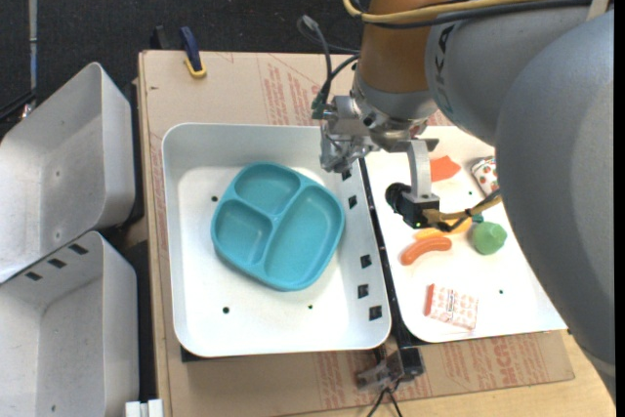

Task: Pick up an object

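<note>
While the grey arm with its orange band reaches in from the right of the frame, its gripper point(339, 149) hangs near the centre. It is over the upper right corner of the left white bin point(195, 308), close to where the two bins' rims meet. Whether the gripper is wide or narrow cannot be told from this slanted angle, and nothing can be seen held in it.

This looks like the approach step, with no object picked up yet. The nearest candidate is a teal plastic plate point(278, 228) with three compartments. It lies flat in the middle of the left bin, just below and left of the gripper. To take it, the next move would likely be a shift toward the lower left and a descent onto the plate's raised rim, since a broad dish offers little else to pinch. Slipping off that smooth edge is a risk.

The right white bin point(508, 303), at the lower right, holds smaller things:
- an orange sausage-shaped toy point(426, 250)
- a green rounded lump point(487, 236) just right of it
- a flat orange triangular piece point(444, 168) above them
- a small red-and-white item point(484, 175) at the arm's edge
- a white packet with red print point(451, 305) lower down, apart from the rest

The arm covers this bin's upper right part. The bin walls beside the gripper would obstruct a low sideways move.

Two spare white bins point(68, 142) sit at the left edge of the frame, beside the brown bench point(254, 78). A blue-and-yellow clamp point(192, 54) sits at the bench's upper left corner.
</note>
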You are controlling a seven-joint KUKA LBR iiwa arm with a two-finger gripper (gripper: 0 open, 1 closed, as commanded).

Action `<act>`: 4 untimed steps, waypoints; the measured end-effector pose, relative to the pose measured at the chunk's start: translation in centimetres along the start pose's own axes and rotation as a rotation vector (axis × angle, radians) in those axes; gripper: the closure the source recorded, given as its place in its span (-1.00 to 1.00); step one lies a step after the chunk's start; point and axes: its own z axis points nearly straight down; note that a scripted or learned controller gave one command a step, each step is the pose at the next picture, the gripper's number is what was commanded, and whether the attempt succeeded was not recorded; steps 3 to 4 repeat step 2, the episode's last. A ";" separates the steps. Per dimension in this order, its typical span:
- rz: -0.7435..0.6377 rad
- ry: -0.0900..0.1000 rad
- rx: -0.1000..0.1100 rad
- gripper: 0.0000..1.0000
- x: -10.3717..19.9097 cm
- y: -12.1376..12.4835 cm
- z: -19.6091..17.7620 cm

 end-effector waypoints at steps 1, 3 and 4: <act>0.003 -0.002 0.003 1.00 1.0 1.4 1.4; 0.004 -0.002 0.004 -1.00 1.0 1.3 1.3; 0.004 -0.002 0.004 -1.00 1.0 1.3 1.3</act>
